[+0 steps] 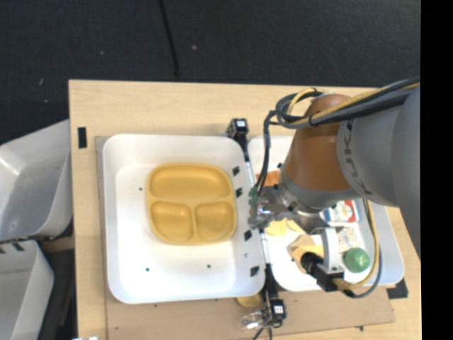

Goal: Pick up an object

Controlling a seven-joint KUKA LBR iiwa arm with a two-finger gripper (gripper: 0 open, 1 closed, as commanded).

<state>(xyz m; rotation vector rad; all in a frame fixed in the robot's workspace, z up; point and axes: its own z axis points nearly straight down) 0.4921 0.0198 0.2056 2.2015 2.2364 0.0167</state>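
Step in hand: reach/approach, judged. No grasp is visible. The arm (333,154) hangs low over the right bin (391,261), near its left wall, and its bulk hides most of the tool (265,214). Whether the tool is apart or together cannot be told, and nothing can be seen held in it.

Likely targets are in the right bin. A pale yellow piece (279,227) lies just beside the tool, with a cream piece (300,246) near it. A green round object (356,259) and a small printed carton (345,212) sit further right. Which one is aimed at is unclear, but the pale yellow piece is closest.

The left bin (120,261) holds a yellow divided tray (191,202), well apart from the tool. Both bins sit on the table (141,105).

Next move calls for dropping onto one item, clear of the bin wall and the neighbouring pieces, then closing and lifting. The clutter makes a miss or a double grab possible.
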